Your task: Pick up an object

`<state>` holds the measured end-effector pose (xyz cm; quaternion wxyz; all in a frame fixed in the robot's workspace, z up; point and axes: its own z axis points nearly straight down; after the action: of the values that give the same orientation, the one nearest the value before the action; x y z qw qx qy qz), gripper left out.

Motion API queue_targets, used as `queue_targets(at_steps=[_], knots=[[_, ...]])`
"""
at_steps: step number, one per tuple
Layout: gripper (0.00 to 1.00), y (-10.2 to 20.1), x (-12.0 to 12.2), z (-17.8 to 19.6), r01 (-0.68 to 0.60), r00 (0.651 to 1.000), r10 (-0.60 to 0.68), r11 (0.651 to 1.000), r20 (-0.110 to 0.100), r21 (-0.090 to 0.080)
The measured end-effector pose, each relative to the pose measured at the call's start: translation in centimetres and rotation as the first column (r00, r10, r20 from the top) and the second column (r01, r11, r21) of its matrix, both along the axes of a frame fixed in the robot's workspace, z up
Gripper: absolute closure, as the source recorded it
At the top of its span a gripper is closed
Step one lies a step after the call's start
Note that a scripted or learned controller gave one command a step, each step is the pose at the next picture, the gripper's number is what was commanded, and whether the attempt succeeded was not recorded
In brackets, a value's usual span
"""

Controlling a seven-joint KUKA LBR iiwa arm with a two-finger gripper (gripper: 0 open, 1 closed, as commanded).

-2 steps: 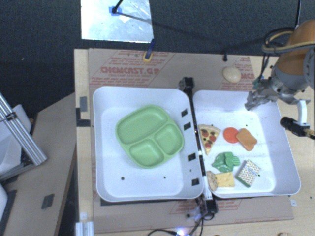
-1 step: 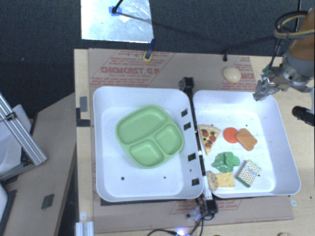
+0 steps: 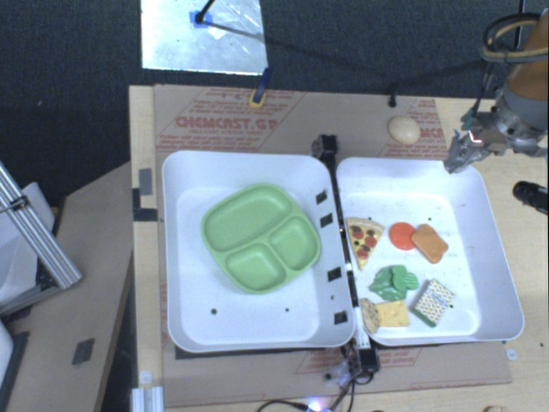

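Under both bins (image 3: 184, 316), cardboard (image 3: 225, 117) reads "CHEMCAST GP" in red.

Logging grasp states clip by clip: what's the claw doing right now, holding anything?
Claw: over the back right corner of the right bin, nothing visibly held; open or closed cannot be told.

Red print reading "CHEMCAST GP" runs across the brown sheet (image 3: 225, 117) under the bins.

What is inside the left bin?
A green divided plate lies in the left bin; its three compartments hold nothing. The bin floor beneath the plate is covered.
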<state>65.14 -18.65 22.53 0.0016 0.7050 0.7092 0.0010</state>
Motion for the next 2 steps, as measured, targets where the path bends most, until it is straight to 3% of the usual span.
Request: queue_targets(at_steps=[2], knots=[[1.0, 8.2, -7.4, -1.4, -0.003, 1.0, 0.003, 1.0, -0.006, 0.003]])
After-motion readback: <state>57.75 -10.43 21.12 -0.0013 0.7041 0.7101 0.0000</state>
